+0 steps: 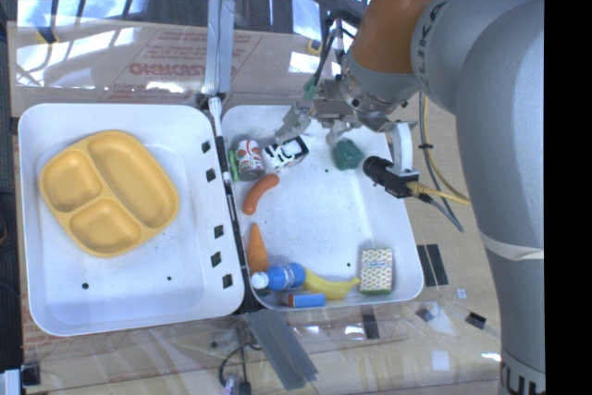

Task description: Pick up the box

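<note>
The left white bin [55, 291] carries a yellow plastic plate with three compartments [108, 191], lying flat near that bin's far-left part, well apart from everything else.

Taking the hinged divider between the two bins [220, 199] as the landmark: just right of it in the right white bin [388, 199] stands a small printed can [246, 158], with a black-and-white toy figure [285, 153] touching its right side. Below the can lies an orange-red sausage-shaped toy [260, 192], then an orange carrot toy [257, 247] hard against the divider. At the near wall sit a blue-and-white bottle [280, 277], a red-and-blue marker-like piece [304, 299] and a yellow banana toy [331, 284]; these look tumbled loosely into the corner, not arranged.

Farther right of the divider, at the near right corner, lies the small cream box with green print [376, 269], flat and clear on top, which should make it open to a downward grasp.

The gripper [310, 117] hangs at the far side, over the toy figure and beside a dark green lump [346, 154], well apart from the box. Its fingers look spread and I see nothing between them, so I judge the hand released and the pick not yet begun.
</note>
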Action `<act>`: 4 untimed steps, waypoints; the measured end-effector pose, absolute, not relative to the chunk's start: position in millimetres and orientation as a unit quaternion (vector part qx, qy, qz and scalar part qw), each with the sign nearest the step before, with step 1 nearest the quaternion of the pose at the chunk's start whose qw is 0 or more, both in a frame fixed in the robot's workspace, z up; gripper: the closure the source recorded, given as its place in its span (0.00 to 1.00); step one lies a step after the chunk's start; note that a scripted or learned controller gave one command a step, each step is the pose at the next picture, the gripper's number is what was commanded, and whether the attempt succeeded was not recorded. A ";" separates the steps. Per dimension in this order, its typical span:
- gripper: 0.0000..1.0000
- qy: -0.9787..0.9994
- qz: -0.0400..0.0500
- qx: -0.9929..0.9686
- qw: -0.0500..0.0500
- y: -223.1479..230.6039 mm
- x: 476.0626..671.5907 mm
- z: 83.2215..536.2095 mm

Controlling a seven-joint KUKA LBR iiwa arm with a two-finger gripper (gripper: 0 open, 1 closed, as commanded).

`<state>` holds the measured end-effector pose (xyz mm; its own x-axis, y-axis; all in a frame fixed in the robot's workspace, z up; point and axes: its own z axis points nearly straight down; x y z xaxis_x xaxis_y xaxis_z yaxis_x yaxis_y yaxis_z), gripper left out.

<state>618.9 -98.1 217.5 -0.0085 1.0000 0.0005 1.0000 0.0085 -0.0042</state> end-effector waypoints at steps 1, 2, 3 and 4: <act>0.00 -0.730 0.002 -0.684 0.002 -172.2 553.6 142.8; 0.00 -0.726 0.001 -0.687 0.001 -209.2 603.2 91.4; 1.00 -0.728 0.001 -0.686 0.001 -208.6 603.9 102.1; 0.00 -0.728 0.001 -0.686 0.001 -208.7 603.9 102.1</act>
<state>603.9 -208.7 102.1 -0.0597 0.9982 -0.0007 0.9982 0.0597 -0.0022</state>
